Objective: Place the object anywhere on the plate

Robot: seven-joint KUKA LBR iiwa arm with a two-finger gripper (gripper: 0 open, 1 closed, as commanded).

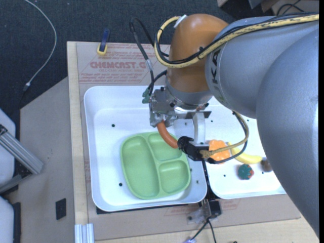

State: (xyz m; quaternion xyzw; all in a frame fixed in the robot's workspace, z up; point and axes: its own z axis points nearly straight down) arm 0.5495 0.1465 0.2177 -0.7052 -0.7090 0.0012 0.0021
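Observation:
A green plate [147, 173] with three compartments lies in the left white bin [101, 135]. My gripper [161, 121] hangs over the plate's far right edge. It is shut on the top end of a long orange carrot-like object [168, 138]. The object slants down and to the right from the fingers, and its lower end is over the rim of the plate's upper right compartment. I cannot tell whether that end touches the plate.
The right bin [253, 189] holds an orange piece [218, 150], a yellow banana-like piece [250, 159] and a small teal ball [245, 172]. A black cable connector [186, 147] dangles near the divide between the bins. The big grey arm covers the right bin's far side.

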